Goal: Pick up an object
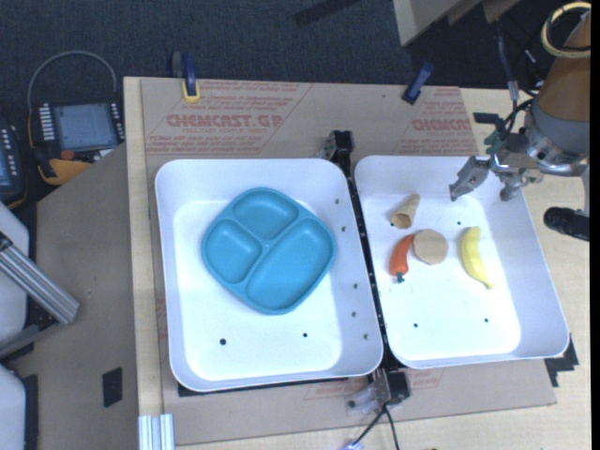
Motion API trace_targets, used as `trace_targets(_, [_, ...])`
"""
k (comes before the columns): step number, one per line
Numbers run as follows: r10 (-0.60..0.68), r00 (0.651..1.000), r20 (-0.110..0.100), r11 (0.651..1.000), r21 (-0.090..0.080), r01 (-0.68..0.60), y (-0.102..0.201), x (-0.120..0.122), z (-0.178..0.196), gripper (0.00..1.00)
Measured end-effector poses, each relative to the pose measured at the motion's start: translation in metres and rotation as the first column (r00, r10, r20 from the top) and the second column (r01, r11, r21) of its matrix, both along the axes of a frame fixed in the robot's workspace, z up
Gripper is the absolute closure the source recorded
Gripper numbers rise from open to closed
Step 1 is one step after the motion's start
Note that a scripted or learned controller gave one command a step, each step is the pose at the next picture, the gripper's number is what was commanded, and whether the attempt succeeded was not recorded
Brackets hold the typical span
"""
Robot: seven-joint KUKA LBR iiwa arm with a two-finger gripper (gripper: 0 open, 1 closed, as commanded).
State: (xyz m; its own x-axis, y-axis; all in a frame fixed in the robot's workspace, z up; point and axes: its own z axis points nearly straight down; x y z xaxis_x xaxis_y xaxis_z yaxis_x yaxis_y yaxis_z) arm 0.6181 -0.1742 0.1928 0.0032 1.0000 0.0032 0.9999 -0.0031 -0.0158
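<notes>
In the right bin (525, 336) lie a yellow banana (474, 256), a round tan cookie-like disc (430, 247), a red-orange carrot or pepper (400, 256) and a small tan cone (405, 211). My gripper (487, 184) hangs over the bin's back right corner, above and behind the banana. Its two fingers are spread apart with nothing between them. It touches none of the objects.
The left bin (187, 345) holds a blue divided plate (269, 248). A black clamp (339, 144) sits between the bins at the back. A tablet-like device (82, 125) lies off the bench at far left.
</notes>
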Motion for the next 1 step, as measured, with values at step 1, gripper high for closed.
trace_targets(1, [0.003, 1.0, 0.015, 1.0, -0.003, -0.003, 0.0005, 0.0034, 0.0089, 0.0])
